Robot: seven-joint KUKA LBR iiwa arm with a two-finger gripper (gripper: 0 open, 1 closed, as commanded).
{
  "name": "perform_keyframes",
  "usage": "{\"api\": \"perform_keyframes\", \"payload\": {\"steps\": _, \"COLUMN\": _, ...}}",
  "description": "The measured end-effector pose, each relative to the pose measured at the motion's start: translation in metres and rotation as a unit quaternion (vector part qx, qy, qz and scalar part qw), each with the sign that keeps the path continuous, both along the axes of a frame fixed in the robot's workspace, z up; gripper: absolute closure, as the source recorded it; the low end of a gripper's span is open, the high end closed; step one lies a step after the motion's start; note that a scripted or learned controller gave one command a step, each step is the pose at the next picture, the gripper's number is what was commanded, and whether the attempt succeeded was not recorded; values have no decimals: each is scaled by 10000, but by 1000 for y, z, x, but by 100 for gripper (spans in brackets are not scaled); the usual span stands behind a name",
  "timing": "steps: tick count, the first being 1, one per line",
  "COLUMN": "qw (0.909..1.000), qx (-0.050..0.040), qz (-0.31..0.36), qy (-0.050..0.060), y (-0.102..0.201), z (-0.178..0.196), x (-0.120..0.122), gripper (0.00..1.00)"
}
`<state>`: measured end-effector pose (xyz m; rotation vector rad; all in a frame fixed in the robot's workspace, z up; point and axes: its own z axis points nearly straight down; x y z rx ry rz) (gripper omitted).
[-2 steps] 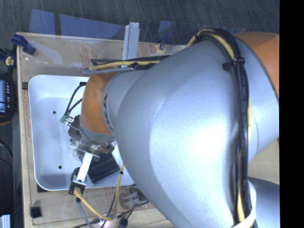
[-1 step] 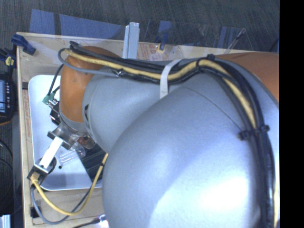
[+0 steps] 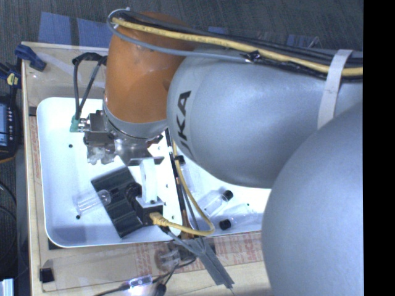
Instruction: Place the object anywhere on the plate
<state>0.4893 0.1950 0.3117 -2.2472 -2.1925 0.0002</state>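
Note:
My arm, grey with an orange band, covers most of the camera view and hangs low over the left white bin [image 3: 52, 165]. The gripper [image 3: 97, 152] shows as a metal body under the orange band, over the bin's left half. A small clear tube [image 3: 86, 201] lies on the bin floor just below and left of the gripper, apart from it. Two clear vials with black caps [image 3: 221, 198] [image 3: 229, 222] lie near the bin's front edge, half hidden by the arm. Whatever sits under the arm is hidden.
The bin's raised rim [image 3: 41, 113] runs along the left and front. A blue clamp [image 3: 28, 55] sits at the bench's far left corner. Cables and a black device [image 3: 8, 125] lie off the left edge. Loose cables [image 3: 185, 258] cross the front of the bench.

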Motion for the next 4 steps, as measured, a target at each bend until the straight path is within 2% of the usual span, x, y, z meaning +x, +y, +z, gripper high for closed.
{"api": "perform_keyframes", "payload": {"steps": 1, "qw": 9987, "qx": -25, "qz": -515, "qy": 34, "y": 17, "z": -178, "x": -16, "gripper": 100}}
{"api": "perform_keyframes", "payload": {"steps": 2, "qw": 9988, "qx": -7, "qz": -499, "qy": 0, "y": -93, "z": -60, "x": -13, "gripper": 100}}
{"api": "perform_keyframes", "payload": {"steps": 3, "qw": 9931, "qx": -12, "qz": 1170, "qy": 18, "y": -30, "z": -114, "x": 25, "gripper": 100}}
{"api": "perform_keyframes", "payload": {"steps": 4, "qw": 9919, "qx": -13, "qz": 1269, "qy": 31, "y": 5, "z": -206, "x": -10, "gripper": 100}}
